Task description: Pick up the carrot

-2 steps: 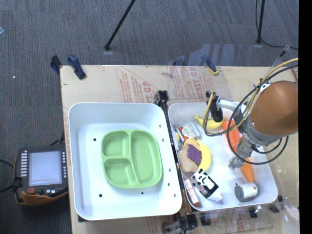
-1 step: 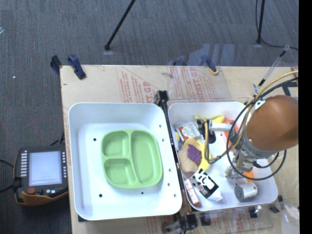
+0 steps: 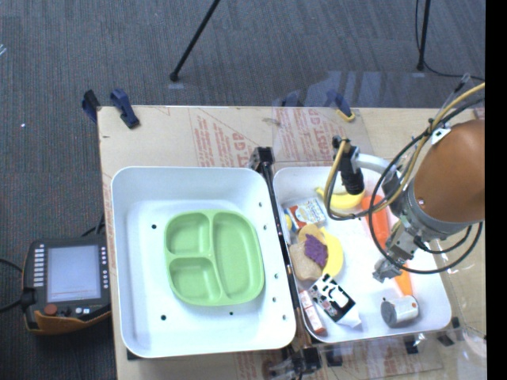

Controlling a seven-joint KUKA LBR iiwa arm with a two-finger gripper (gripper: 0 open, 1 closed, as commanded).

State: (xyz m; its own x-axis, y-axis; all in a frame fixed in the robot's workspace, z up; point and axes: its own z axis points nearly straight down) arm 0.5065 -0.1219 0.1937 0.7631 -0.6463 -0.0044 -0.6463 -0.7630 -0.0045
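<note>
You've got the two shallow white plastic bins side by side, and the grey arm with its orange dome (image 3: 447, 176) is parked over the right-hand bin (image 3: 444, 307), so that's where the action is. The left-hand bin (image 3: 127, 212), well off to the gripper's left, just carries a pale green divided tray (image 3: 214, 257), and I'd guess that's a drop spot rather than anything you need now. The two-finger gripper (image 3: 388, 269) hangs low inside the right bin, and honestly I can't tell how it's set from this angle. The long orange carrot (image 3: 381, 224) lies right under it, running up and away beneath the wrist, partly hidden. A yellow banana (image 3: 342, 202) sits beyond it, a yellow plate with a purple piece (image 3: 317, 250) to its left, a small grey cylinder (image 3: 398, 310) just below.
</note>
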